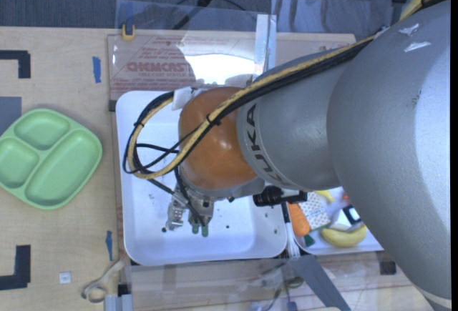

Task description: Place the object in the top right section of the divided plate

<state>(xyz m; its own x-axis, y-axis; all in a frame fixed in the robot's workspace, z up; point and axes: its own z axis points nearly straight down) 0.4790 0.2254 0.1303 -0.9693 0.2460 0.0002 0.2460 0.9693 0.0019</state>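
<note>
**Arm reaching into the left bin, divided plate off to the left**

The grey arm (343, 124) enters from the right and covers much of both bins; its orange band (211, 141) sits over the middle of the left white bin (139, 238). Black and yellow cables (147, 152) loop from the wrist across the bin's left half. The gripper (187, 220) hangs low over the bin floor near its front edge, fingers (174, 216) pointing down. How far apart they stand cannot be told, and nothing is visible between them.

The green divided plate (46, 158) lies on the wooden surface (50, 59), apart from the bin's left wall, all three sections bare. In the right bin (372, 245), showing beneath the arm, lie a yellow banana (345, 235) and an orange carrot-like piece (300, 220), close together. Which object the task means cannot be told. A clear panel (186, 52) stands behind the bins.
</note>
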